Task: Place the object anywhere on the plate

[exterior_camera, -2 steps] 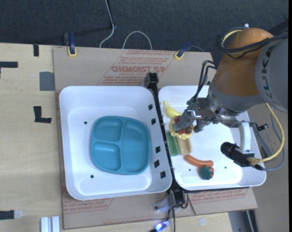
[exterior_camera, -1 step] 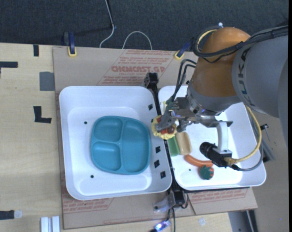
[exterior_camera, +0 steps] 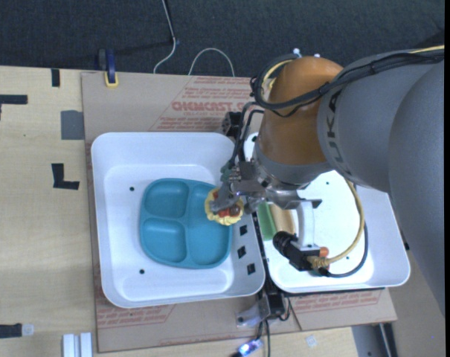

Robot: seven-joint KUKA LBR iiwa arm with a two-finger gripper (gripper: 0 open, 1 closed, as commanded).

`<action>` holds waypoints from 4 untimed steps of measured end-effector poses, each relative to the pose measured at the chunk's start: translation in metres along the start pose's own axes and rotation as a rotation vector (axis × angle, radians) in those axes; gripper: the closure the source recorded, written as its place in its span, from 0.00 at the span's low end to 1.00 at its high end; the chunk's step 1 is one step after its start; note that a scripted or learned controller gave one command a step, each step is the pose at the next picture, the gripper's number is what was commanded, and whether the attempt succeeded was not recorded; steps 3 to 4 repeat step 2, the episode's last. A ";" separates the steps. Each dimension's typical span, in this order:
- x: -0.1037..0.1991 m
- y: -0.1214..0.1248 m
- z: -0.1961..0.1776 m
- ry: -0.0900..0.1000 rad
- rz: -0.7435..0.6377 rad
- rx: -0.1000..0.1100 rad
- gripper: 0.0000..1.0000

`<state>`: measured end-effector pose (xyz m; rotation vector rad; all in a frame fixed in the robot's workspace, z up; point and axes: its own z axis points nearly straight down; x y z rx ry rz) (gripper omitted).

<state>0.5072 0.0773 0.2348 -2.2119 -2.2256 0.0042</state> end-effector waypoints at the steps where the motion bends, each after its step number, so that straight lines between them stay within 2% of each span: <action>1: 0.055 -0.003 0.014 -0.001 0.000 0.000 1.00; 2: 0.053 -0.002 0.013 -0.001 0.003 -0.001 0.00; 4: 0.053 -0.002 0.013 -0.001 0.003 -0.001 0.00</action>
